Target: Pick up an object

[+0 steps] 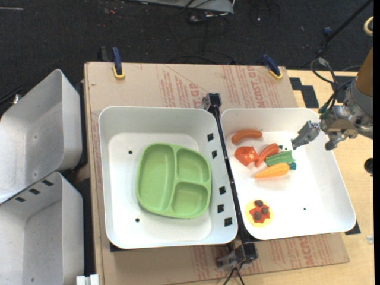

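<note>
The right bin (332, 203) holds several toy foods: a brown-red sausage (246, 136), a red pepper (245, 155), a curved red-orange piece (266, 152), a green piece (280, 158), an orange carrot (272, 171) and a small yellow disc with dark red bits (259, 212). My gripper (317, 139) hangs over the bin's upper right part, to the right of the green piece and apart from it. Its two fingers (305, 135) stand open, with nothing between them.
A green divided plate (174, 180) lies in the left bin (113, 159). Two spare white bins (35, 129) stand off the bench to the left. Clamps (118, 63) hold the cardboard base at the back edge.
</note>
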`<action>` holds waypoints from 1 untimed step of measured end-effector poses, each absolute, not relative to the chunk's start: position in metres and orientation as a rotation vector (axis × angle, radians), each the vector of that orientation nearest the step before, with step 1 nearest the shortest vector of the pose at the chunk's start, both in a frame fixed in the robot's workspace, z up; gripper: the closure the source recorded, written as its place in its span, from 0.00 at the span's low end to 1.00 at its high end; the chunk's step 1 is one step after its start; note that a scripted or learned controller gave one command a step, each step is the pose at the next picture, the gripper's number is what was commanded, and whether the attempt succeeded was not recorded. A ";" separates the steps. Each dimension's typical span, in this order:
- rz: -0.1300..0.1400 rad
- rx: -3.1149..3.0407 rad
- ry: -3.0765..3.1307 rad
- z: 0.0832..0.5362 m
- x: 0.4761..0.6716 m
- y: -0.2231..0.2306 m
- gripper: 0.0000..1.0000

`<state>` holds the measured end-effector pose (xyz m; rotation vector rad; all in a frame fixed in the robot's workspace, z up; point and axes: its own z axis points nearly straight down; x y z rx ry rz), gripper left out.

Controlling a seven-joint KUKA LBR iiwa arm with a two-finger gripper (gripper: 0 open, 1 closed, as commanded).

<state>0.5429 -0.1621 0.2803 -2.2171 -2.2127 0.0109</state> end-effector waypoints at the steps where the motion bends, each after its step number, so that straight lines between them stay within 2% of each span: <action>1: 0.001 -2.220 -2.222 0.286 0.545 -0.162 0.00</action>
